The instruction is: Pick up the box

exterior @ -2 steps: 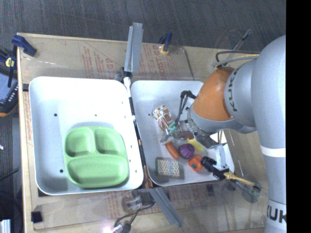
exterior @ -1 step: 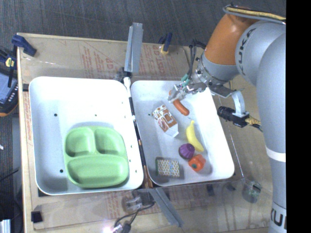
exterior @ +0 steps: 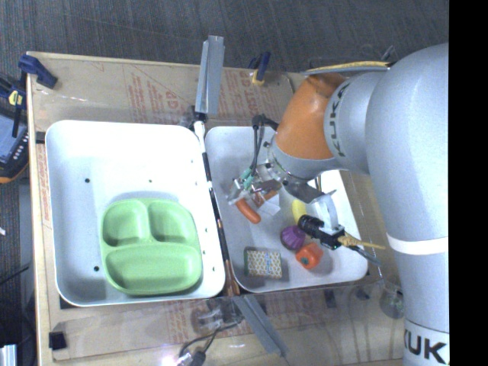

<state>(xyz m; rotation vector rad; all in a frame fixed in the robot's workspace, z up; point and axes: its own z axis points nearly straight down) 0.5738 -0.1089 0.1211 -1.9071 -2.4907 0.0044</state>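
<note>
Where the camera looks down on the tabletop (exterior: 114, 82), the right bin (exterior: 229, 149) serves as the marker for everything else. The box (exterior: 264, 263), small and flat with a speckled pattern on top, lies inside this bin near its front wall, a little left of the middle, flat on the floor and touching nothing that can be made out. The gripper (exterior: 255, 185) hangs over the left half of the same bin, towards its middle, well apart from the box and farther back. It is too cluttered with small parts to tell whether it is open or closed, or whether it holds anything. Just beneath and in front of it lies an orange carrot (exterior: 248, 210), slanting across the bin floor. Towards the right half of the bin sit a yellow piece (exterior: 297, 207), a purple piece (exterior: 292, 237) and an orange-red piece (exterior: 308, 257), the last near the front wall and to the right of the box. The grey arm (exterior: 396, 166) with its orange band (exterior: 305, 124) covers the bin's back right corner. The left bin (exterior: 114, 158) stands against the right bin's left wall and holds a green divided plate (exterior: 151, 246) in its front part. A blue clamp (exterior: 261, 63) grips the tabletop edge behind the right bin.
</note>
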